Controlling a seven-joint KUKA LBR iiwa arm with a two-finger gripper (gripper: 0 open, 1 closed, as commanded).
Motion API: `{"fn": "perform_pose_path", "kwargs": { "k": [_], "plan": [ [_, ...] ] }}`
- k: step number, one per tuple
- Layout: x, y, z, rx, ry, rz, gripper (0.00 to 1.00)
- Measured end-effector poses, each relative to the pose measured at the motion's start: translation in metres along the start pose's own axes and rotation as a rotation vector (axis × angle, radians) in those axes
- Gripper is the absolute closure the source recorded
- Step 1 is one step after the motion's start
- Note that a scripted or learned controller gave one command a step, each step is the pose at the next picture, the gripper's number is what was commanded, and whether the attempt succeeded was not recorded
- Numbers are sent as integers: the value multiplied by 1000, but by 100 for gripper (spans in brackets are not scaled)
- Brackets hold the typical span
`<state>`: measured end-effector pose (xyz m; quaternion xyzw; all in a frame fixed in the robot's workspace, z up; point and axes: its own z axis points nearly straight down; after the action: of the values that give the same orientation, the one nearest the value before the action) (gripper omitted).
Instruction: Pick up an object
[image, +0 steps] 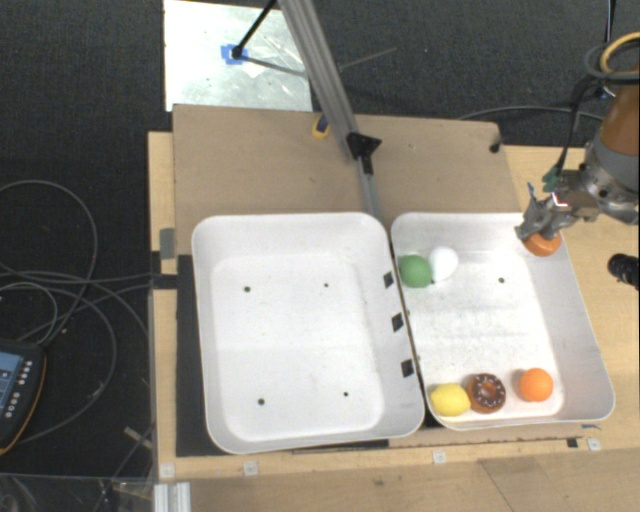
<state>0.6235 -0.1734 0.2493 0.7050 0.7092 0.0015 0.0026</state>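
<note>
The tool hangs over the far right corner of the right bin, its fingers pinching a small orange object. A green ball and white ball touch near the bin's far left; a lemon, chocolate donut and orange line its near wall.

Small orange object sits under the tool, over the right bin's far corner.

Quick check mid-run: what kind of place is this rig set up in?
Probably a robotics lab, not a kitchen or warehouse: two shallow white plastic bins on a brown board bench, loose black cables across dark carpet, and a grey metal camera pole overhead.
</note>
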Motion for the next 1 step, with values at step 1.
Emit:
{"fn": "perform_pose_path", "kwargs": {
  "k": [1],
  "plan": [
    [52,-3,-2,4,3,-4,100]
  ]
}}
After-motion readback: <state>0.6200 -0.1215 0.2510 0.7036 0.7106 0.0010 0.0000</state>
